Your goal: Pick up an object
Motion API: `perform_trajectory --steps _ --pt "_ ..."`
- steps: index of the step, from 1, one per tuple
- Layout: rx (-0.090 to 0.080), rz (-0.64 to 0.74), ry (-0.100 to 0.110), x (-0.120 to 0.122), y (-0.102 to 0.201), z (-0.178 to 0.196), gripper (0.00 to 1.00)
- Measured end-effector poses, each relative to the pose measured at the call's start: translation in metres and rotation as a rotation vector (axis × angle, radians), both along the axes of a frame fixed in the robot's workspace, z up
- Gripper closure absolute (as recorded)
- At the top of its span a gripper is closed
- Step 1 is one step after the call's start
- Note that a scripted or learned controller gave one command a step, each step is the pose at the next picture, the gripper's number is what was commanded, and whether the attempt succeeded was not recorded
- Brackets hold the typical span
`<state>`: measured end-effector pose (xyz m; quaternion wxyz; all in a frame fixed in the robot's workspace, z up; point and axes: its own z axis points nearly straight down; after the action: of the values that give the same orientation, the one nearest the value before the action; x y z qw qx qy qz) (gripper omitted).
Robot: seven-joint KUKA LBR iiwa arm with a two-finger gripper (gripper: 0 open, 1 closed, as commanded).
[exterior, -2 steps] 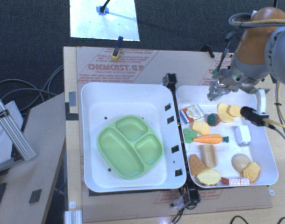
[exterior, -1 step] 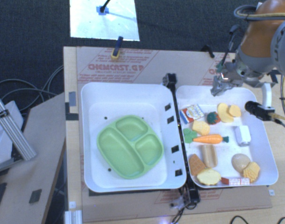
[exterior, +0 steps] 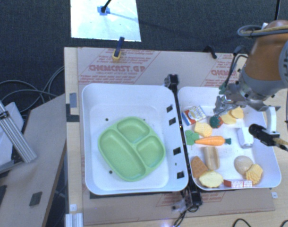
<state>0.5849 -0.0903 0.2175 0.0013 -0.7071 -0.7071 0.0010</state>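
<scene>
The right white bin [exterior: 274,174] holds several toy foods. Among them are an orange carrot [exterior: 211,140], a dark teal round piece [exterior: 215,122], a hot dog bun [exterior: 210,157], a pale egg [exterior: 243,164], a yellow ridged piece [exterior: 254,173] and yellow slices [exterior: 203,128]. My gripper [exterior: 221,103] hangs over the far part of this bin. It is just above and behind the teal piece and beside two yellow slices [exterior: 232,116]. I see nothing lifted off the bin floor.
The left white bin [exterior: 94,171] holds a green divided plate [exterior: 131,148]. A black divider with clips [exterior: 178,126] runs between the bins. A white block [exterior: 245,136] and a black cylinder on the arm [exterior: 261,135] are at the right bin's right side.
</scene>
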Motion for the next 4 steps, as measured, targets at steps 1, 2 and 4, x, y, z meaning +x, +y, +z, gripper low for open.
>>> perform_trajectory --steps 1,2,4 --pt "0.001 0.000 -0.001 -0.043 0.014 -0.001 1.00" --pt "0.000 -0.001 -0.002 -0.091 0.004 0.009 1.00" --pt "-0.001 0.001 -0.007 -0.092 0.009 0.012 1.00"
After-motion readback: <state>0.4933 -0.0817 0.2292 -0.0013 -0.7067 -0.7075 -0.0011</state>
